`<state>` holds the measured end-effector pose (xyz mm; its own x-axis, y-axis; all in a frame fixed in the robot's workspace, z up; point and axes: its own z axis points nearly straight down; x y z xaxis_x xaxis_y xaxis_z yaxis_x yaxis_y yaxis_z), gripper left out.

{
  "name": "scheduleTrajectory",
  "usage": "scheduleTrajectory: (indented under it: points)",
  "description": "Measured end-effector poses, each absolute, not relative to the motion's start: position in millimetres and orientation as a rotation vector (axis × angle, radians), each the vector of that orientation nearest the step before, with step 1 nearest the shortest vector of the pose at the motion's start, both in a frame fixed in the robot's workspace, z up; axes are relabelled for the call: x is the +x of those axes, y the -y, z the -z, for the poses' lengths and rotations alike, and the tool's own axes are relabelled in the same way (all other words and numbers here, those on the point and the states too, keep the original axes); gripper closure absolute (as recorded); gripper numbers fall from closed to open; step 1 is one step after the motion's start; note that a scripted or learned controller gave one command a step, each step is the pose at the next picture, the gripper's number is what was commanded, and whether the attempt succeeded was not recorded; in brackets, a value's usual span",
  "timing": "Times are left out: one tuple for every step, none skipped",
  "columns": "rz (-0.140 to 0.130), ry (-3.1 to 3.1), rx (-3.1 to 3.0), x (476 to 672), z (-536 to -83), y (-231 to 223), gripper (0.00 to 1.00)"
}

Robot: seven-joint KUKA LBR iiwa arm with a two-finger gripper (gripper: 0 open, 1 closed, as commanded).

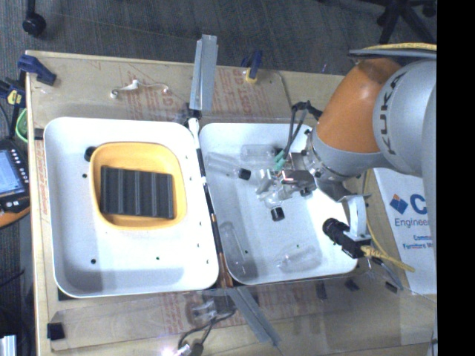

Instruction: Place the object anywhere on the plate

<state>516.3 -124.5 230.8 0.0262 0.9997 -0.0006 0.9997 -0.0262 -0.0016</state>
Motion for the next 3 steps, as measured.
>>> scheduleTrajectory:
  points:
    - [-0.003,2.338,-2.094,560.7,-266.7,44.4,1.00]
    - [-0.005,2.455,-1.951,584.8,-235.0,-5.3,1.00]
    - [-0.005,2.455,-1.951,584.9,-235.2,-5.3,0.00]
